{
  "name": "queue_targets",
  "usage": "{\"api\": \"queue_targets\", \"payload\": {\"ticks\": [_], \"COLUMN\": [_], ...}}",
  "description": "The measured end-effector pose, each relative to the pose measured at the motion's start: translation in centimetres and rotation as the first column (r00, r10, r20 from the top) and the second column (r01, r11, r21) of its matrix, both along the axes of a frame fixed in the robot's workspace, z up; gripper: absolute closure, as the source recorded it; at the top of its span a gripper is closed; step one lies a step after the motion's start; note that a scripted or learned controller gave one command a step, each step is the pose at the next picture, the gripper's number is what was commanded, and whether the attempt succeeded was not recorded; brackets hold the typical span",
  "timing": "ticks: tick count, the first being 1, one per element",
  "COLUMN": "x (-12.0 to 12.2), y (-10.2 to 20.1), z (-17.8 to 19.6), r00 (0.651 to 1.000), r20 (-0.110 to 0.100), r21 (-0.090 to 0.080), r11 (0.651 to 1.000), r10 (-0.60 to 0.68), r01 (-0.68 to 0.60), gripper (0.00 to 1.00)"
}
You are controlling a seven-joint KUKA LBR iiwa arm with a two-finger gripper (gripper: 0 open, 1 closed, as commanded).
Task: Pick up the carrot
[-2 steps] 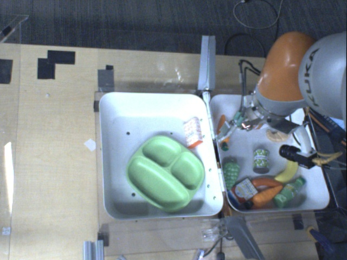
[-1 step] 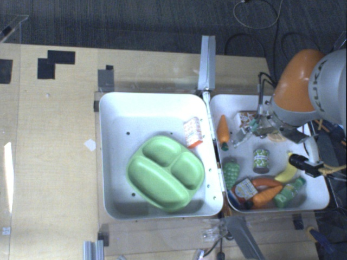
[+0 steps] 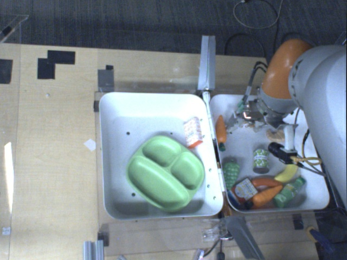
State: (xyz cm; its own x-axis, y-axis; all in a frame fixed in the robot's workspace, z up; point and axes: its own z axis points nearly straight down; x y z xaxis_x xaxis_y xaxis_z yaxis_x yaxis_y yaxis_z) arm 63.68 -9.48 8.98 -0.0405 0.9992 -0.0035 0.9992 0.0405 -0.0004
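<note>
Right bin, near corner: a heap of toy food point(image 3: 265, 191) — an orange piece, a banana, a green bottle, a small packet
Green knobbly piece point(image 3: 231, 172): just beside the divider, right bin
Small can point(image 3: 261, 160): upright, mid right bin
Left bin point(image 3: 114, 161): holds a green divided plate point(image 3: 165, 171) and a small packet point(image 3: 193, 131)
Carrot point(image 3: 220, 129): lies along the right bin's left wall, apart from the claw
Claw point(image 3: 245, 115): low over the right bin's far part; grip can't be made out
Worktop point(image 3: 54, 145): pale wood
</note>
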Motion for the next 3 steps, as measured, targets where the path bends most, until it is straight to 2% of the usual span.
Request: {"api": "queue_targets", "payload": {"ticks": [1, 2, 3], "x": [-1.0, -3.0, -2.7], "y": [0.1, 0.8, 1.0], "z": [-0.2, -0.1, 1.2], "r00": [0.955, 0.937, 0.94], "r20": [0.009, 0.012, 0.017], "r21": [0.006, 0.005, 0.009], "r11": [0.955, 0.937, 0.94], "r10": [-0.295, -0.348, -0.34], "r01": [0.295, 0.348, 0.34], "gripper": [0.0, 0.0, 1.0]}}
